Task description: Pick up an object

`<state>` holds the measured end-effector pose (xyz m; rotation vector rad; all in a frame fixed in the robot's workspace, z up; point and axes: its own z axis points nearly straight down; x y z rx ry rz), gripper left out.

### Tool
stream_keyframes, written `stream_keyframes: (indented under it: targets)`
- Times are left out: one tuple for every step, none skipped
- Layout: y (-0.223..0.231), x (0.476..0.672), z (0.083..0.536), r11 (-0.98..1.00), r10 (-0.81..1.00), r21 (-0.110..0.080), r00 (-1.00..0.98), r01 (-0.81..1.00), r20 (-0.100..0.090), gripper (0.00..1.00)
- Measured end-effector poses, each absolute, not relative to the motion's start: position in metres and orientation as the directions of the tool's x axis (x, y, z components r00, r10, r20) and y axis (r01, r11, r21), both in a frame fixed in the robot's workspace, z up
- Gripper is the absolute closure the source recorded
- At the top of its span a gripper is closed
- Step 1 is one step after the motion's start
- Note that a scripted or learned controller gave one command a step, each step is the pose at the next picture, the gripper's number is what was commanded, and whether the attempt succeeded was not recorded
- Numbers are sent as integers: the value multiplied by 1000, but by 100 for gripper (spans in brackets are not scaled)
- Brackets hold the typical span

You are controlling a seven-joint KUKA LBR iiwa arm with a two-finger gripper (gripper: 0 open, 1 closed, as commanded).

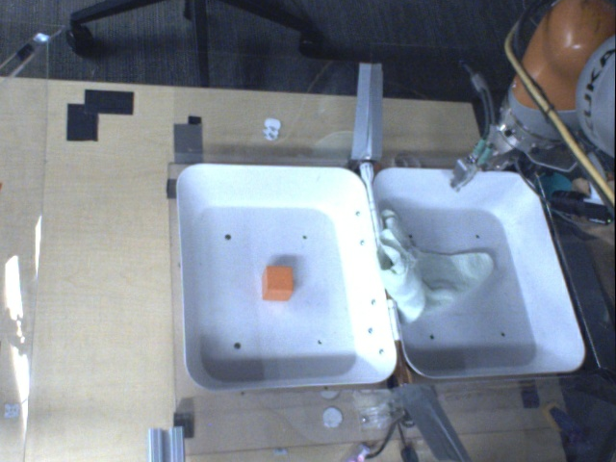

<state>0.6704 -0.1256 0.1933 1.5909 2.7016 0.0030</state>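
A small orange cube (278,283) rests on the floor of the left bin (202,258), near its middle. A crumpled pale cloth (423,269) lies in the right bin (544,287), bunched against its left wall and spreading toward the centre. My gripper (469,166) hangs over the back rim of the right bin at its upper right, well apart from both the cloth and the cube. Nothing shows between its tips.
A grey metal post (367,114) stands behind the divider between the bins. Black tape marks (96,112) lie on the wooden bench at the back left. Cables (568,195) run along the right bin's right side. A chair base (192,8) stands on the floor beyond.
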Motion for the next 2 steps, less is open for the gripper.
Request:
stream_keyframes:
  targets:
    - [-129, 670, 183, 537, 844, 4, -537, 844, -4, 100]
    - [-158, 641, 135, 697, 717, 4, -697, 717, -4, 100]
